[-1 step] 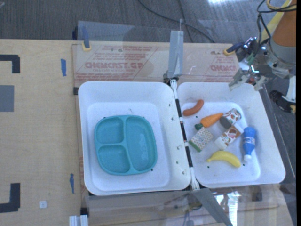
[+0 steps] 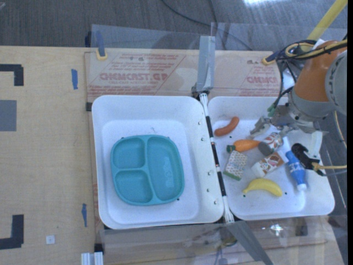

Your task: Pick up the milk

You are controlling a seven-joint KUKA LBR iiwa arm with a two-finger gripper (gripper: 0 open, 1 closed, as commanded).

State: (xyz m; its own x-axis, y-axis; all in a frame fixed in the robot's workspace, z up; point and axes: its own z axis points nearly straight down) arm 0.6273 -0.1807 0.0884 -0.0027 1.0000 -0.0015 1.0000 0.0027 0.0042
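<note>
The milk [image 2: 268,163], a small carton lying tilted, looks light and stiff, best pinched across its flat sides; whether the end effector [image 2: 271,130] is apart or together, I cannot tell.

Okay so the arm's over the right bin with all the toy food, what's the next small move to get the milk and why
Probably a short shift toward the bin's front, then down. The gripper hovers near the back of the right bin, while the milk carton lies tilted just in front of it, beside the blue bottle and above the banana. Nothing shows between the fingers yet.
</note>
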